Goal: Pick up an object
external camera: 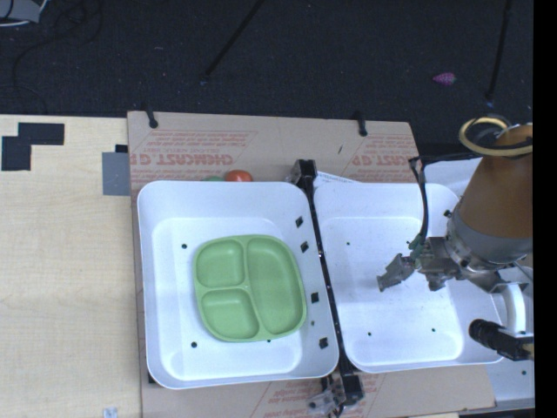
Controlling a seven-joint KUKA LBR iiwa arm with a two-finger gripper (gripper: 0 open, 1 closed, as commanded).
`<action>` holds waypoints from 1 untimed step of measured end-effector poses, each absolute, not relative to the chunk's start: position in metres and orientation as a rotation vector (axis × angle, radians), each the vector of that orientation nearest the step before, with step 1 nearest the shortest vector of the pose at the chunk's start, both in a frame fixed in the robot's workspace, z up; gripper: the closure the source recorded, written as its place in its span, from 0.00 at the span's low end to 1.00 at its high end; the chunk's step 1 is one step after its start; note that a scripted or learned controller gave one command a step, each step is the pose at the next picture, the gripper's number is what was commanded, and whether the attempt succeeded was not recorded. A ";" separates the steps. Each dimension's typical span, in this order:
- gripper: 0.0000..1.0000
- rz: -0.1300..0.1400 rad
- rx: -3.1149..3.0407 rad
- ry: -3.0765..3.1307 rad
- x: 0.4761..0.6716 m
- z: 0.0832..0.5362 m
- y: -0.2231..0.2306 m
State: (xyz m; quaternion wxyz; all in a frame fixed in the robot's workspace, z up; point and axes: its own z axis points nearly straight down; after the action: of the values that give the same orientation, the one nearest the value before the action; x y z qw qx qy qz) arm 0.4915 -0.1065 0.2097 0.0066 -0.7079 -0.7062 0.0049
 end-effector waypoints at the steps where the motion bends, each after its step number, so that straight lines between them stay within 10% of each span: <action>1: 0.00 0.003 -2.219 -2.218 0.494 0.216 -0.107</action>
State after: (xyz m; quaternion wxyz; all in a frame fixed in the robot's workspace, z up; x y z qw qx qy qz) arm 0.4941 -0.1067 0.2160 0.0019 -0.7073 -0.7069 0.0011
